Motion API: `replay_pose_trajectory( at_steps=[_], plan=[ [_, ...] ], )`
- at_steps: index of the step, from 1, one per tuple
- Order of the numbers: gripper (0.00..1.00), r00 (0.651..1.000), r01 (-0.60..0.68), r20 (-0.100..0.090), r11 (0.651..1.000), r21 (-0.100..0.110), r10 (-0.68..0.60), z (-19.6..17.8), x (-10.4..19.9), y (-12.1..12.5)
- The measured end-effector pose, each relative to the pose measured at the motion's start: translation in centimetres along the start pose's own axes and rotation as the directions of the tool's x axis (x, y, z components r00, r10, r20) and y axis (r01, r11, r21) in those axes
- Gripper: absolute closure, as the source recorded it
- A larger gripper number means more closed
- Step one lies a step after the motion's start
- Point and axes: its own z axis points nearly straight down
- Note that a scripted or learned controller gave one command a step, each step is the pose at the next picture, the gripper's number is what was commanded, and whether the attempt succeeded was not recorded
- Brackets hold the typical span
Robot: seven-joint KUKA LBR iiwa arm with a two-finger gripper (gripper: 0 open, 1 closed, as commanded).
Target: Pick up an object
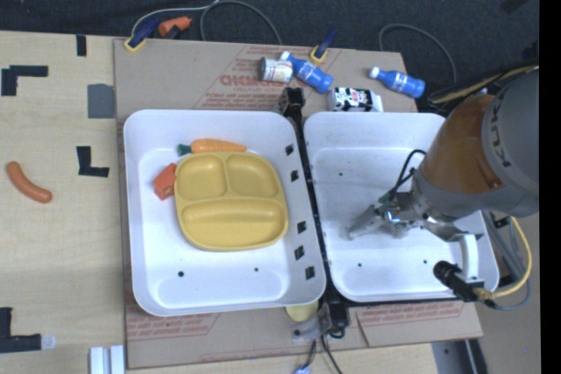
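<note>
My gripper (355, 229) is low inside the right bin (368, 280), near its middle, pointing toward the left. Nothing shows at its tip, and the bin floor beneath it is bare white. The grey arm with its orange band (465, 155) comes in from the right over this bin. In the left bin (140, 215) lies a yellow divided plate (231, 199). An orange carrot (217, 146) rests along the plate's far edge, and a small red-orange piece (165, 180) sits at its left side.
Behind the bins lie a white bottle (276, 68), two blue bottles (311, 73) (399, 81) and a black-and-white box (355, 99). A sausage (28, 182) lies on the bench far left. Black clips (302, 215) line the wall between the bins. Cables trail at the back.
</note>
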Motion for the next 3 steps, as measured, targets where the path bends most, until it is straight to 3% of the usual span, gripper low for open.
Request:
replay_pose_trajectory(
  at_steps=[1, 2, 3],
  plan=[
    [0.0, 1.0, -0.012, 0.013, 1.0, -0.012, 0.012, -3.2, -9.6, 2.2],
    [0.0, 1.0, 0.004, 0.009, 1.0, -0.016, -0.003, 0.9, -3.9, 13.9],
    [0.0, 1.0, -0.001, 0.008, 1.0, -0.012, 0.001, 0.7, 3.2, 11.4]
  ],
)
